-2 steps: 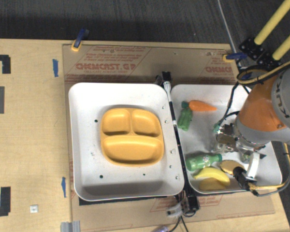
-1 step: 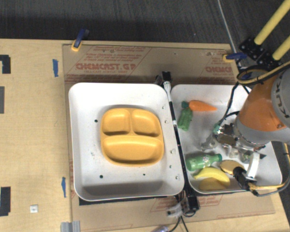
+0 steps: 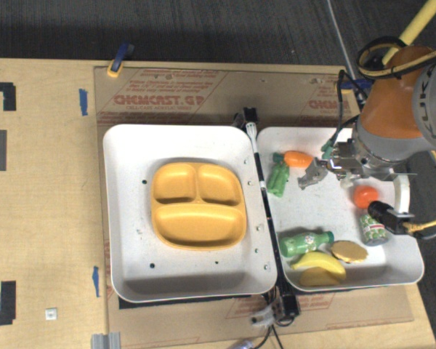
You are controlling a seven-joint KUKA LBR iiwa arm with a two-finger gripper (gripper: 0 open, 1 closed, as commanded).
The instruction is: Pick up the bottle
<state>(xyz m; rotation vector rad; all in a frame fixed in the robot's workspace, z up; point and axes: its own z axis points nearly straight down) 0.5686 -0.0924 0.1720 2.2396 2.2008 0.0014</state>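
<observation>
My jaws hover over the right bin [image 3: 407,264], near the carrot [image 3: 299,159]; the bottle [image 3: 304,241] lies apart; whether they're spread, I cannot tell.

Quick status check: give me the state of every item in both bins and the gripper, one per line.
Yellow divided plate: flat in left bin, compartments bare.
Green bottle: lying on its side, right bin, near front.
Small green bottle: lying along the right bin's left wall.
Banana: lying at front wall.
Gripper: above right bin, holding nothing visible.
</observation>
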